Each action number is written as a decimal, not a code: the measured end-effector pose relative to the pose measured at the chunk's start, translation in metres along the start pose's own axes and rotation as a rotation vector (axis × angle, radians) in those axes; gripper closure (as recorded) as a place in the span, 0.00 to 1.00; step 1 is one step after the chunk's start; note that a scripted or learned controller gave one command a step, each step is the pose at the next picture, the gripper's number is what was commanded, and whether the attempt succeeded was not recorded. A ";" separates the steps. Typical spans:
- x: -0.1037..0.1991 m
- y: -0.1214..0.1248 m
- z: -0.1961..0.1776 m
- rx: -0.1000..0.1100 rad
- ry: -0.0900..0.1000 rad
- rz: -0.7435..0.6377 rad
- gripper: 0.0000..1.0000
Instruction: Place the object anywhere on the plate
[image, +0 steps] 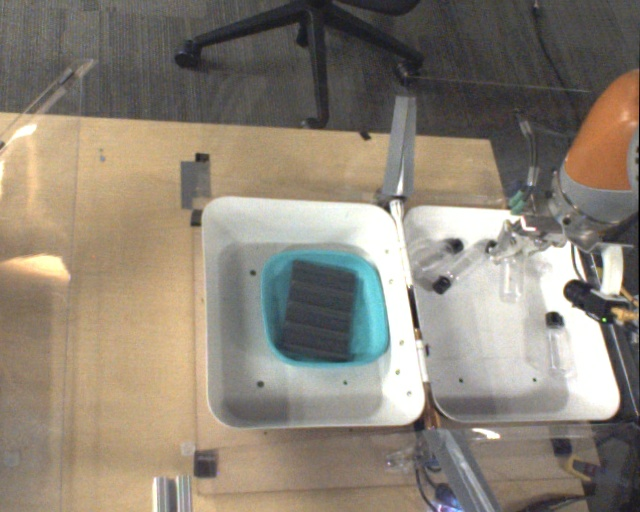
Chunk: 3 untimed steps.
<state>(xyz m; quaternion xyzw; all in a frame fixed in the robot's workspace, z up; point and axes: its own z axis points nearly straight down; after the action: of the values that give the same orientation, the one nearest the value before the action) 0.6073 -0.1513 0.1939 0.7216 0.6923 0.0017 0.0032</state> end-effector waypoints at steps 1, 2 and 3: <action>0.000 0.000 0.000 0.000 0.000 0.000 0.00; 0.020 -0.019 -0.088 -0.003 0.000 0.073 0.00; -0.004 -0.039 -0.192 -0.006 -0.001 0.323 0.00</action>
<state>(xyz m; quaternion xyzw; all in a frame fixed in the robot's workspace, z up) 0.5669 -0.1536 0.3858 0.8234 0.5674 0.0037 0.0052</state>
